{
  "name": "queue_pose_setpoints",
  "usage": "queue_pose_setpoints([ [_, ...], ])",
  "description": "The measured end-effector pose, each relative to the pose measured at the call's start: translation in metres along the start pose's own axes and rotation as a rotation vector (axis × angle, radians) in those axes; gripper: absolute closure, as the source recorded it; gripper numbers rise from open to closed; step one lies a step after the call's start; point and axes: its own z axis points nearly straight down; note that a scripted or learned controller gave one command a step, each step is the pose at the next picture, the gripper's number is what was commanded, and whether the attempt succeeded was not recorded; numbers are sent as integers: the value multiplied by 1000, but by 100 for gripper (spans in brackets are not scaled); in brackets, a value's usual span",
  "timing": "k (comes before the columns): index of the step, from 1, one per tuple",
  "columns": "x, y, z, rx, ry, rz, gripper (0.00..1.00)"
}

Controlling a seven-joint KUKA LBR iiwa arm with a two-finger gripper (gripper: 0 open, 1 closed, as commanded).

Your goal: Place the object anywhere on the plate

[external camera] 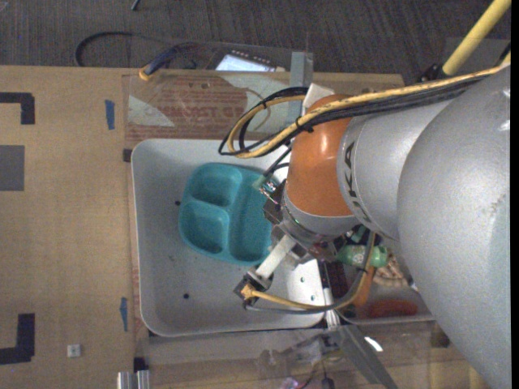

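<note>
Dark carpet along the top of the frame, tan bench below, with a white bin (154,241) at centre left. In that bin, a teal divided plate (219,213), bare where visible. Reaching in from the right, the grey arm (438,185), wrist over the plate's right edge. Beneath the wrist, the claw (312,240): cannot tell whether open or closed. At lower right, partly covered, a green thing (357,256) and a red thing (397,306); cannot tell which counts as the object. Probably at the pick-up step, with nothing yet on the plate. Next: calls for a sure grip, a lift, then a short carry leftward over the plate.
</note>
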Motion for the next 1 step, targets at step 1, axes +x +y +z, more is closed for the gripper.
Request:
queue_pose_setpoints([
  [1,-1,1,0,-1,0,2,0],
])
